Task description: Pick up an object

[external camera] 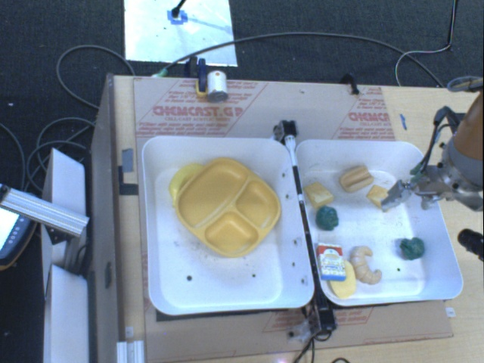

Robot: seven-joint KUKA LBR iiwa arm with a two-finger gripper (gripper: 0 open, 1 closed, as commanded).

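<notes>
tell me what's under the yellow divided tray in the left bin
A second yellow piece pokes out from beneath the yellow divided tray at its upper left edge. The tray covers the rest of it, so its shape is unclear.

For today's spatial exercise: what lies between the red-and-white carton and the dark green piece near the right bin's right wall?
In the camera view, a croissant-shaped toy lies between the carton and the green piece; white bin floor otherwise.

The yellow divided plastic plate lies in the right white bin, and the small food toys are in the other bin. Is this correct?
Not quite: the yellow divided plastic plate lies in the left white bin, as the camera view shows. The small food toys, such as the tan croissant and the dark green lump, are in the other, right white bin.
</notes>
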